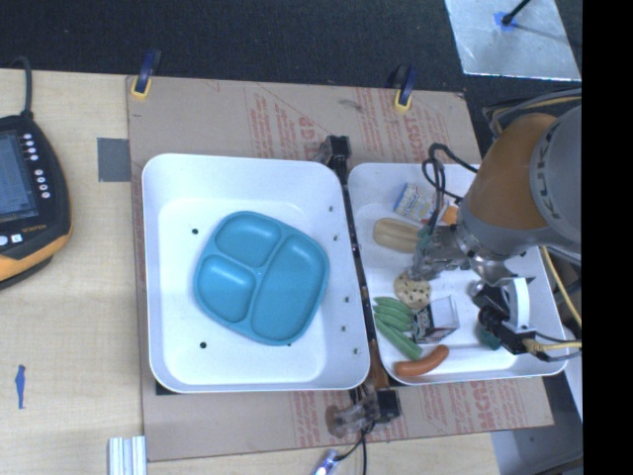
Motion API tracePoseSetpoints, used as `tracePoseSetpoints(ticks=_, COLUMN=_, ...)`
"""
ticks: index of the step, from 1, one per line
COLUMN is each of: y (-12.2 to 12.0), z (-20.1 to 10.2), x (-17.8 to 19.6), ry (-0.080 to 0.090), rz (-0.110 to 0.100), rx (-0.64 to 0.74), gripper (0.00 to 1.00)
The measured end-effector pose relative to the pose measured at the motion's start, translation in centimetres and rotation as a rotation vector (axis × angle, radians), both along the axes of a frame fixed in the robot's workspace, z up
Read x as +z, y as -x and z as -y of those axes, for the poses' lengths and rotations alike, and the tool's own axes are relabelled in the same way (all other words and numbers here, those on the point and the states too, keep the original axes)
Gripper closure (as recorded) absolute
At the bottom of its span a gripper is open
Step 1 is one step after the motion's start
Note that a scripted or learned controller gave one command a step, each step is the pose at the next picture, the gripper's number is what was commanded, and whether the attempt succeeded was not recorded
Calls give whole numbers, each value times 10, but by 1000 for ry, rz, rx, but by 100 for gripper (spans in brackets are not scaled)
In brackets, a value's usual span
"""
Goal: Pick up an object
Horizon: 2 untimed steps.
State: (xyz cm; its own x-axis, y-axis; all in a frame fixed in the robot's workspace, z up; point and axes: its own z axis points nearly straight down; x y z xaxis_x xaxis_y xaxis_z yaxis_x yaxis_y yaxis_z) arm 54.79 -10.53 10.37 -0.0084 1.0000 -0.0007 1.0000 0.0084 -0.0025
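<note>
My gripper (428, 261) reaches down into the right bin (368, 188) from the right. It is just above a round speckled cookie (410, 290) and beside a tan bread roll (397, 233). Close by lie a green bean pod (395, 325), a small grey box (441, 315) and a reddish sausage (420, 363) at the bin's front edge. A blue-and-white packet (406, 199) lies at the back of the bin. Nothing shows between the gripper's tips.
The left bin (168, 354) holds a blue divided plate (261, 277). A black-and-orange pendant (25, 201) lies on the bench at the far left. The arm's orange band (514, 171) hangs over the right bin's far right side.
</note>
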Motion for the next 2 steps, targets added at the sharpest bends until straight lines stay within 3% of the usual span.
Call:
tracePoseSetpoints(ticks=1, y=0, z=0, x=0, ry=1, rz=0, rx=1, gripper=0)
tracePoseSetpoints(ticks=2, y=0, z=1, x=10, ry=1, rz=-2, rx=2, gripper=100)
